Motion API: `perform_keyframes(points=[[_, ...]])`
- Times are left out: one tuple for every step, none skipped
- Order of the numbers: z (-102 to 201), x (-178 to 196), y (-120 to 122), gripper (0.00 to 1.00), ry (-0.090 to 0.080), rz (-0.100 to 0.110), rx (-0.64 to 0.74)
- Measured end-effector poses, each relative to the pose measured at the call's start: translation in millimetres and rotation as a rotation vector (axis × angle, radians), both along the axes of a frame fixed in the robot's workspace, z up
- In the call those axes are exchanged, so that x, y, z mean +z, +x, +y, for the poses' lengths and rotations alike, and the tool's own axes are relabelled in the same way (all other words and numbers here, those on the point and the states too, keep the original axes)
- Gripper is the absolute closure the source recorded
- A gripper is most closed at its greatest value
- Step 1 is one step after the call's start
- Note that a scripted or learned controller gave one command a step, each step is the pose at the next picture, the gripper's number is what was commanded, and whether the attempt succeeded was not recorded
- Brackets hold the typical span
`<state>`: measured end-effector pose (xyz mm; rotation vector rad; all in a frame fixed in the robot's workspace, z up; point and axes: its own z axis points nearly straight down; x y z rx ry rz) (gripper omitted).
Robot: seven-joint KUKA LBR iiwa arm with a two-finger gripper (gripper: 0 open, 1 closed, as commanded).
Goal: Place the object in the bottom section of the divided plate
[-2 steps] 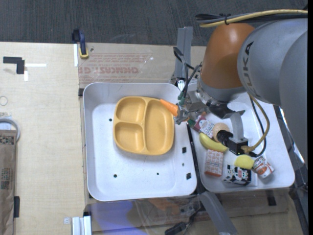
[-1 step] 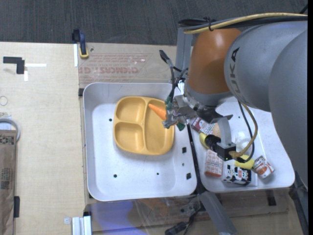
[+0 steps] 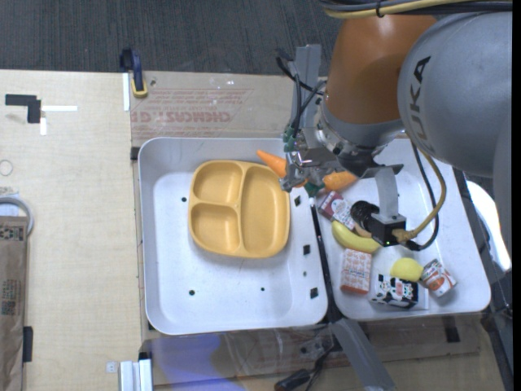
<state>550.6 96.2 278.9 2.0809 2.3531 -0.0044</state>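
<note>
A yellow divided plate (image 3: 240,208) lies in the left bin (image 3: 163,300), with two small sections on its left and one long section on its right; all three look bare. An orange carrot-shaped piece (image 3: 272,162) sits just past the plate's upper right rim, at the bin's divider. My gripper (image 3: 296,169) hangs right beside that piece, under the orange-banded wrist. The wrist hides how the gripper meets the orange piece.
The right bin (image 3: 476,287) holds a banana (image 3: 355,237), a lemon (image 3: 405,268), a red and white packet (image 3: 356,270), a cow-print carton (image 3: 396,291), a small can (image 3: 438,278) and another orange piece (image 3: 341,181). The arm covers that bin's upper part.
</note>
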Motion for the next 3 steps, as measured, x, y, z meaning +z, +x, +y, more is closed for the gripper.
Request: perform_keyframes(points=[[112.1, -9.1, -42.5, 1.00, 0.001, 0.002, 0.097], [126.5, -182.2, -38.5, 1.00, 0.006, -0.009, 0.088], [127.8, -180.6, -11.9, 1.00, 0.006, -0.012, 0.290]])
